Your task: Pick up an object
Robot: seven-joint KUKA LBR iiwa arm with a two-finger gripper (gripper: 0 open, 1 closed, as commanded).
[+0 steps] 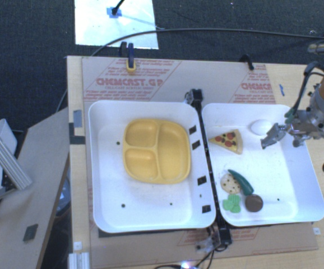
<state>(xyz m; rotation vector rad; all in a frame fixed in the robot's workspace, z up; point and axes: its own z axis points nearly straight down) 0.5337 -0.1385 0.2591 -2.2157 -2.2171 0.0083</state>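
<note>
Nearest the front edge of the desk (296, 77), in the right bin (305, 175), a small cluster sits close to the divider: a green leafy piece (232, 204), a brown round piece (254, 203) just beside it, and behind them a speckled cookie (228, 183) with a dark green pepper (241, 181) lying slantwise, touching or overlapping it. Farther back in the same bin a toy pizza slice (227, 140) lies flat, its point aimed toward the left bin. Beyond it, near the bin's back wall, rests a white egg (259, 127).

The gripper (284, 135) hangs over the right bin, just right of the egg and apart from it. Its jaws stand spread, one finger toward the egg and one toward the bin's right side, with nothing between them.

The left bin (109, 167) carries a yellow divided plate (156, 151) in its middle. At the back of the desk a blue and yellow clamp (130, 58) grips the board.
</note>
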